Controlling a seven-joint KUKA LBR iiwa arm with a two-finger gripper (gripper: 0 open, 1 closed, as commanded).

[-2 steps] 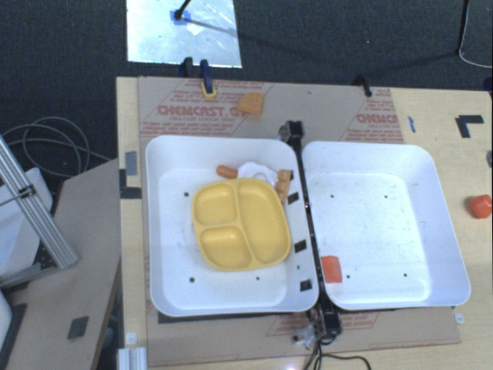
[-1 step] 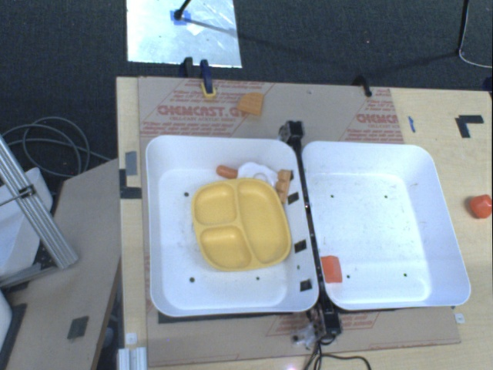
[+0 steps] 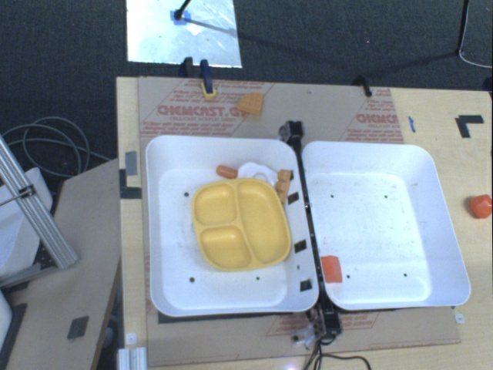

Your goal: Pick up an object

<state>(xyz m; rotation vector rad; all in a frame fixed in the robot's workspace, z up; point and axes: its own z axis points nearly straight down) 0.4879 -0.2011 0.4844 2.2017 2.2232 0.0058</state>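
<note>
A yellow divided plate (image 3: 240,224) lies in the left bin (image 3: 166,206), with three compartments facing up. Behind its far edge sit a small orange sausage-shaped piece (image 3: 226,172), a white object (image 3: 254,173) partly hidden by the plate, and a tan block (image 3: 283,182) by the bin's right wall. An orange-red block (image 3: 330,268) rests in the near left corner of the right bin (image 3: 431,206).
A tan sponge-like piece (image 3: 250,103) lies on the bench behind the left bin. Another orange-red block (image 3: 481,206) sits on the bench right of the right bin. A shiny sheet (image 3: 183,21) lies on the floor at the back. Cables and a metal frame (image 3: 35,206) stand at left.
</note>
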